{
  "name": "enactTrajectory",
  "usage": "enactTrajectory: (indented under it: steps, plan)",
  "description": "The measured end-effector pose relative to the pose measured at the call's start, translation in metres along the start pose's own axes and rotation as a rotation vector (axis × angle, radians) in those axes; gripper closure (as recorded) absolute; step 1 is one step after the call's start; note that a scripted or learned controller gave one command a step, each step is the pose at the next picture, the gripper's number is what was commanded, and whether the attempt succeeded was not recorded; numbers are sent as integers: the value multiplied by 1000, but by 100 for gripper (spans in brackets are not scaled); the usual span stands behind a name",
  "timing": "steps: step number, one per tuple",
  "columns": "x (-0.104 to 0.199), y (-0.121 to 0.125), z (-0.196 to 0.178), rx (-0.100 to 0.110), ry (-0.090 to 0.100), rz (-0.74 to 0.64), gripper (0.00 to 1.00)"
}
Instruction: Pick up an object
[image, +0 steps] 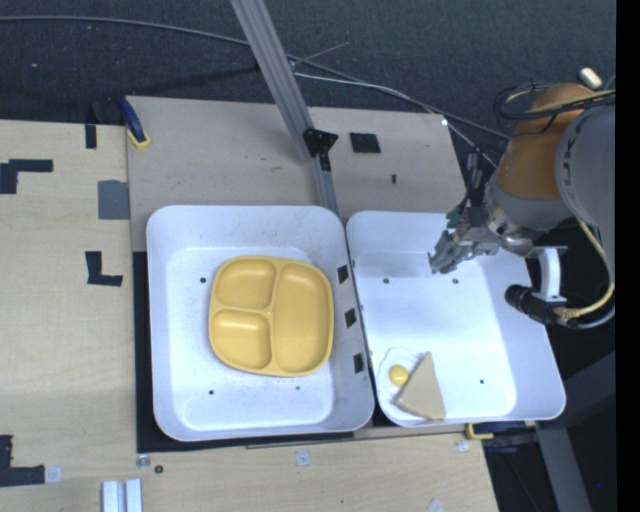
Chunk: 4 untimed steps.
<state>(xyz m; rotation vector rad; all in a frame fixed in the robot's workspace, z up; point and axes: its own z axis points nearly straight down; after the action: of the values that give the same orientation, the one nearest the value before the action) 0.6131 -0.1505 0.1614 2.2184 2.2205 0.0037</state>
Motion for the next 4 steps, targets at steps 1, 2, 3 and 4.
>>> enactTrajectory:
  steps: [1, 2, 3, 4]
  plan:
    - [2, 4, -43, 1, 0, -1, 100]
    - [3, 5, -80, 0, 0, 0, 100]
    - [46, -14, -70, 7, 0, -2, 100]
    - [105, -26, -76, 6, 2, -6, 100]
